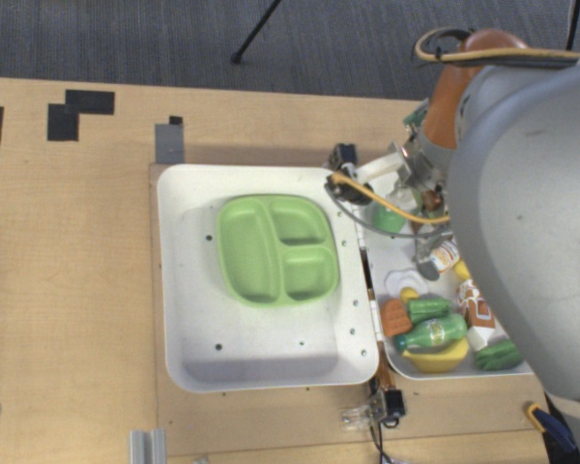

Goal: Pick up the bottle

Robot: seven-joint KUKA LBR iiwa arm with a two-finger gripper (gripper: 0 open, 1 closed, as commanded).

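my gripper hangs over the right bin; cannot tell its state, my arm hides it. the bottle, green, lies on its side among toy food near the front wall, so i judge reach comes from above.

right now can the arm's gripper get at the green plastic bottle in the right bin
Probably yes. The green plastic bottle lies on its side on top of the pile, beside a yellow banana, nothing covering it. The gripper hangs just above it in the same bin.
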